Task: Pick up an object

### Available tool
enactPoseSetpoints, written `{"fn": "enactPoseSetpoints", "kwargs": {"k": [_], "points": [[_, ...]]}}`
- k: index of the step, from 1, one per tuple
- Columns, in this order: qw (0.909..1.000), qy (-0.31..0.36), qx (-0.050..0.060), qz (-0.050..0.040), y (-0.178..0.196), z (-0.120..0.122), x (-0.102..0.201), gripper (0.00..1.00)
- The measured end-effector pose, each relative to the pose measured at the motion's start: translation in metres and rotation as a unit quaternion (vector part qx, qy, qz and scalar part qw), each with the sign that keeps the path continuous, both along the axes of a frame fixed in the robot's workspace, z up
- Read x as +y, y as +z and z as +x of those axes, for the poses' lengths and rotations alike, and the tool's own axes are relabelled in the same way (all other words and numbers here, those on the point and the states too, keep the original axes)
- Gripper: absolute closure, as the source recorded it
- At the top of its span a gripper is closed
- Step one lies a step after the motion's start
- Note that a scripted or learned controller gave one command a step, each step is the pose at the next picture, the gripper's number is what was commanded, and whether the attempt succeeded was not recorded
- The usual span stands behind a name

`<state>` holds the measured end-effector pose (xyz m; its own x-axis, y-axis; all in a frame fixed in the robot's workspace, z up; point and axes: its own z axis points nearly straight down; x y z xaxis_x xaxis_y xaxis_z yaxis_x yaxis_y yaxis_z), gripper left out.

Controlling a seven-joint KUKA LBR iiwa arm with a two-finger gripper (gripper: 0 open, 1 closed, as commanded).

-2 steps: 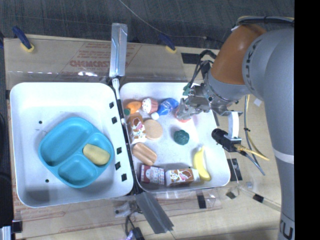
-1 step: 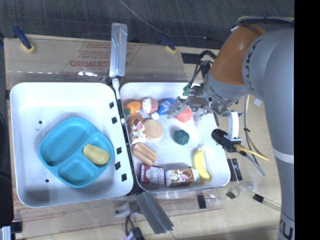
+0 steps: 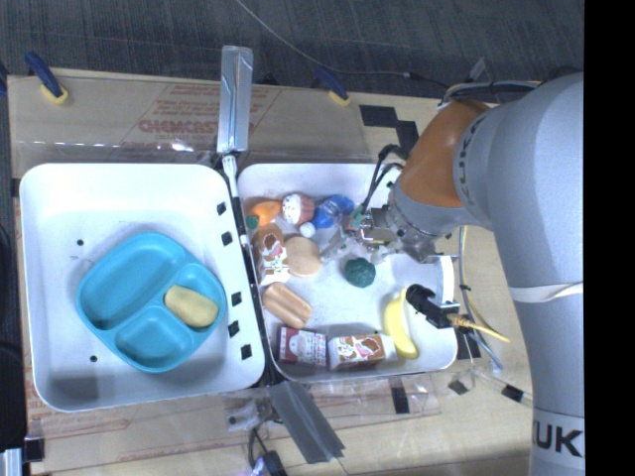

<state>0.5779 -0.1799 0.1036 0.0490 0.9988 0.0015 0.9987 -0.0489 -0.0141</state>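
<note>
Dark grey carpeted floor (image 3: pixel 149 13), thin cable (image 3: pixel 260 23) trailing across it, tan wooden bench top (image 3: pixel 119 102) printed with faded red lettering, blue clamps (image 3: pixel 45 77) on its far edge, even overhead lighting

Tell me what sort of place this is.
Probably a robotics lab bench set up for grasping trials: a grey arm reaches over two white bins, one full of toy food like a banana, and clamps pin the board down.
</note>
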Motion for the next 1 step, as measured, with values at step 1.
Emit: {"fn": "enactPoseSetpoints", "kwargs": {"k": [1], "points": [[0.9977,0.066,0.014,0.003,-0.0108,0.07,-0.014,0.0]]}}
